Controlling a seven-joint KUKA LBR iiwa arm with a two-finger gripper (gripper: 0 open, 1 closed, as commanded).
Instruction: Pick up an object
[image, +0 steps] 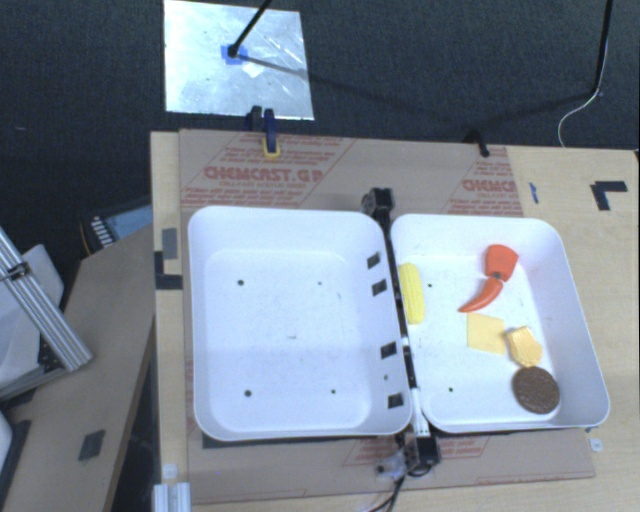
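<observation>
Corn cob (411, 292): yellow, lengthwise by right bin's (575, 300) left wall.

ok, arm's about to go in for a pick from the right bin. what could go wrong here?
1. The yellow wedge, small yellow block and brown disc sit clustered, apparently touching. A grasp on one may well nudge or drag its neighbours.
2. The corn cob lies close along the bin's left wall, so there is probably little room for a finger on that side.
3. The orange carrot is curved and tapered, so it could slip or twist out of a closing grip.
</observation>
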